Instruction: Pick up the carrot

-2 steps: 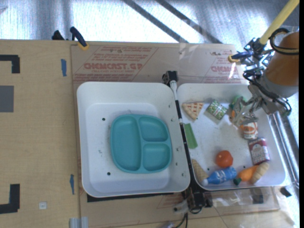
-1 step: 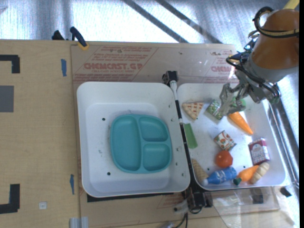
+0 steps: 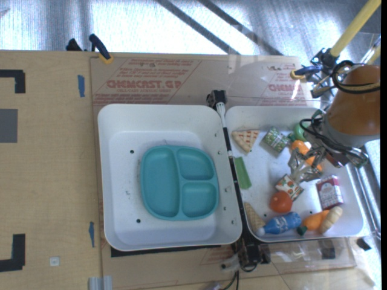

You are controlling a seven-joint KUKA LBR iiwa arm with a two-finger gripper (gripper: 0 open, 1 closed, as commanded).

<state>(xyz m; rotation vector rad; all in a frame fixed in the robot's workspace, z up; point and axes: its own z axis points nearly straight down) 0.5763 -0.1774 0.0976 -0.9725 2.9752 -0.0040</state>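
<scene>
The carrot [image 3: 300, 145] is orange with a green top and lies in the upper right part of the right bin [image 3: 357, 225]. My gripper [image 3: 305, 164] hangs from the orange-banded wrist directly over it, so the metal parts cover the carrot's lower end. A bit of orange shows among the gripper's parts, but contact is not clear from this angle.
Crowded round the gripper are a small carton [image 3: 290, 186], a red tomato [image 3: 280, 202], a red box [image 3: 328, 192], a green packet [image 3: 275, 139] and a pizza wedge [image 3: 245, 139]. A blue bottle [image 3: 282, 223] and an orange piece [image 3: 314, 221] lie at the front. The left bin holds a teal divided plate [image 3: 179, 182].
</scene>
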